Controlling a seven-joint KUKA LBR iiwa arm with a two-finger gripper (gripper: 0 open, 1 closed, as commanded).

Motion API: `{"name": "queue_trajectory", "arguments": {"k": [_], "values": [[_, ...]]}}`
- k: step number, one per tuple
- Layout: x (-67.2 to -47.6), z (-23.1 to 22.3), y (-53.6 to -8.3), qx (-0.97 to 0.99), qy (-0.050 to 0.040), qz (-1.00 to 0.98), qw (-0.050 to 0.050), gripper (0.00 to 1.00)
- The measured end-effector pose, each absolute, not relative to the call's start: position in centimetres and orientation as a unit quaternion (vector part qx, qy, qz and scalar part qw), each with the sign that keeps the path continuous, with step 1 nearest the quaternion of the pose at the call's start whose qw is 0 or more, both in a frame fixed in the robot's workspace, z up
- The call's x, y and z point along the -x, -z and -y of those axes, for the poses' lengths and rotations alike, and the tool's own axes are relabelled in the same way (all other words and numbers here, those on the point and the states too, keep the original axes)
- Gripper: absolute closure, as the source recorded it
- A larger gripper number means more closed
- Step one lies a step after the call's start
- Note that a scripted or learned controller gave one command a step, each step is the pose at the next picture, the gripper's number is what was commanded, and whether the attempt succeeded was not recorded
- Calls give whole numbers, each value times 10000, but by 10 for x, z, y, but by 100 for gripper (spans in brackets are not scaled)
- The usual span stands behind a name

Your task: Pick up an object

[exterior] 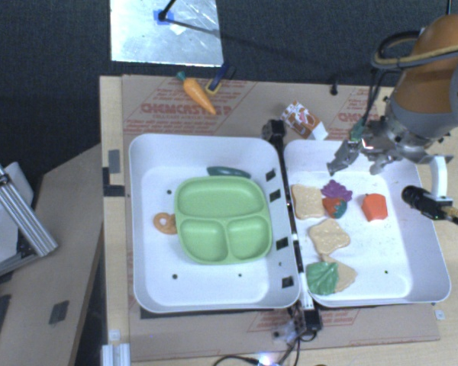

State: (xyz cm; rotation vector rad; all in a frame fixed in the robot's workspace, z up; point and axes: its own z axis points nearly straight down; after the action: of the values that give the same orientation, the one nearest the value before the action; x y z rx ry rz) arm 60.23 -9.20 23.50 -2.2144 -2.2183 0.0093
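- Dark cloth is seen behind a bench [114, 204] covered with printed cardboard.
- Two white bins are set side by side: the left bin [149, 280] and the right bin [424, 269].
- A green divided tray [221, 219] is placed in the left bin, an orange ring [165, 223] just beside it.
- The arm [435, 75] is positioned over the right bin's far edge.
- The gripper [360, 157] is shown with fingers spread, nothing between them.
- Toy foods are scattered in the right bin: bread slices [328, 236], purple grapes [337, 191] near the gripper, an orange block [375, 207].

Counts of items on the bench.
Two bins [149, 204] [427, 269]; one tray [220, 219]; three toasts [308, 201] [330, 236] [345, 274]; one carrot [198, 95].
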Motion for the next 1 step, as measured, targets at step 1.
{"name": "queue_trajectory", "arguments": {"k": [1], "values": [[-605,92,-241,7059,4,7083,-3,0]]}}
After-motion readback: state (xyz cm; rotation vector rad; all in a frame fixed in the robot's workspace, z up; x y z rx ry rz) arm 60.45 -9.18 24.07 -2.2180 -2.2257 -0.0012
